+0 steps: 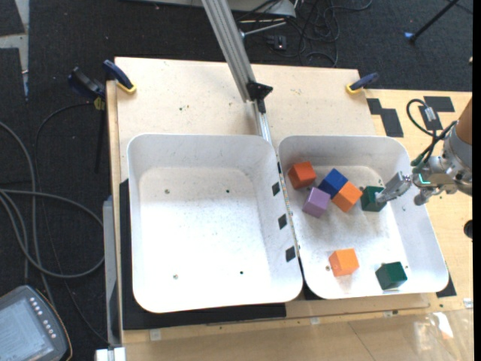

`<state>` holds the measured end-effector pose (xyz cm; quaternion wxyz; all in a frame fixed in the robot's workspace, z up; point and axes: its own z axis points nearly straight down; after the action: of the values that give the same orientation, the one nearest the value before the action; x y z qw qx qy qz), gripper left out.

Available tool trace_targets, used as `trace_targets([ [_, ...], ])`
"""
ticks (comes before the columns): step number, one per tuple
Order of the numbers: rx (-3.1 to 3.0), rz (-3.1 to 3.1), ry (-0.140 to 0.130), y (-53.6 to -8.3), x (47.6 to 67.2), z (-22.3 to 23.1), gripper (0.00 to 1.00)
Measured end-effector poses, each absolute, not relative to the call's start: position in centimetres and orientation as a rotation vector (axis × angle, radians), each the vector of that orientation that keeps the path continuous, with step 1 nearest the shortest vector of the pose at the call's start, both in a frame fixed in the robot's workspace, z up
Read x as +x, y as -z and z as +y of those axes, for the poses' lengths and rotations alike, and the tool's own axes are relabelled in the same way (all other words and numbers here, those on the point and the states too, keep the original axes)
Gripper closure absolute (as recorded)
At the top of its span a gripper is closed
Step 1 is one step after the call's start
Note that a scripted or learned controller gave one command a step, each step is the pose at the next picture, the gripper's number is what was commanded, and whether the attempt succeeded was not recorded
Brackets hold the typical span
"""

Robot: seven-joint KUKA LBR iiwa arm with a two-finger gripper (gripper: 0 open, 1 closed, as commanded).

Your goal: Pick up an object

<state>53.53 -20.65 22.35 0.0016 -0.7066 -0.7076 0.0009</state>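
Green cube (391, 274) sits closest to the camera, in the right bin (432, 235) near the worktop's front right corner. Just behind it toward the front edge's middle is an orange cube (343, 262), apart from the rest. Farther back lies a cluster: purple cube (316, 201), blue cube (333, 181), another orange cube (348, 196), all touching or nearly so, with a red-orange cube (303, 174) just beside them toward the back. A dark green cube (370, 198) sits at the cluster's right side, against the second orange cube. Left bin (143, 201) has bare white floor with specks.

Tool (392, 190) comes in from the worktop's right edge, its tip at the dark green cube. One grey finger shows against the cube's right face; too small and blurred to tell whether the tool is spread or closed, or whether the cube sits between anything. No grip confirmed.

Likely target, judging by the tool's place: the dark green cube, in the right bin, toward the right edge, mid-depth.

Handling, as a guess: small rigid blocks, probably light wood or foam, flat faces, not fragile. Smooth painted sides may slip a bit if pinched on a corner. Best hold is across two opposite flat faces, centred. Problem: the left face is blocked by the orange neighbour, so a pinch along the front-back axis looks freer. The two lone cubes near the front edge would be easier, with all sides open.
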Motion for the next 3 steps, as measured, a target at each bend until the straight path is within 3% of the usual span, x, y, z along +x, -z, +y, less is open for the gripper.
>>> trace_targets([
  [1, -2.220, -2.223, 0.000, -22.6, 53.6, -20.7, 0.00],
  [3, -2.217, -2.218, -0.004, -12.5, 53.2, -19.7, 0.00],
])
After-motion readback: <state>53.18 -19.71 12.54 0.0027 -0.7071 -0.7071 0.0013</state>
